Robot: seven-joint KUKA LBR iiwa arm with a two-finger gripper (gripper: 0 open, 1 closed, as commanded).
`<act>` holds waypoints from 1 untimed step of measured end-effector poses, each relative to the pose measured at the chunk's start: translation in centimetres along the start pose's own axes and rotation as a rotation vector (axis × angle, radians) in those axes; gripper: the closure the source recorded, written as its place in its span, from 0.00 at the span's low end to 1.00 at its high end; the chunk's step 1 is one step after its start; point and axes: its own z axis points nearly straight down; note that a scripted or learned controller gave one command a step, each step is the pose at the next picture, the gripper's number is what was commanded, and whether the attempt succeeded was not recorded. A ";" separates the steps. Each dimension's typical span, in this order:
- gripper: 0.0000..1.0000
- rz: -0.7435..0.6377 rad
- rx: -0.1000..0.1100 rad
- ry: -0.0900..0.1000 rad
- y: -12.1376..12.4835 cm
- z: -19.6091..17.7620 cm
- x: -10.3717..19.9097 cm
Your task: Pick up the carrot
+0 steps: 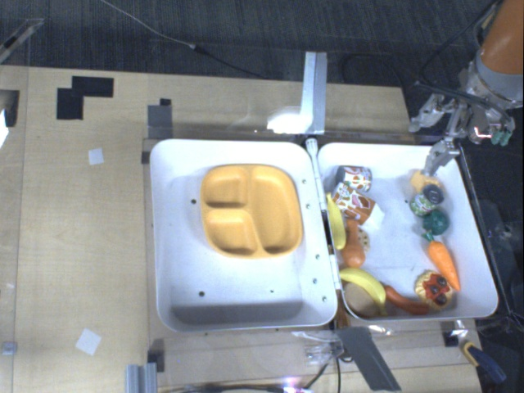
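I am holding my claw (442, 155) at the upper right of the frame; whether it is spread, I cannot tell. The carrot (443, 264) is lying at the lower right. It looks light, stiff and smooth, so I am favouring its thick middle.
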 end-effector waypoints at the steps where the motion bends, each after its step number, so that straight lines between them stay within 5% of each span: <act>1: 0.00 -0.259 0.002 -0.004 -3.5 16.0 5.4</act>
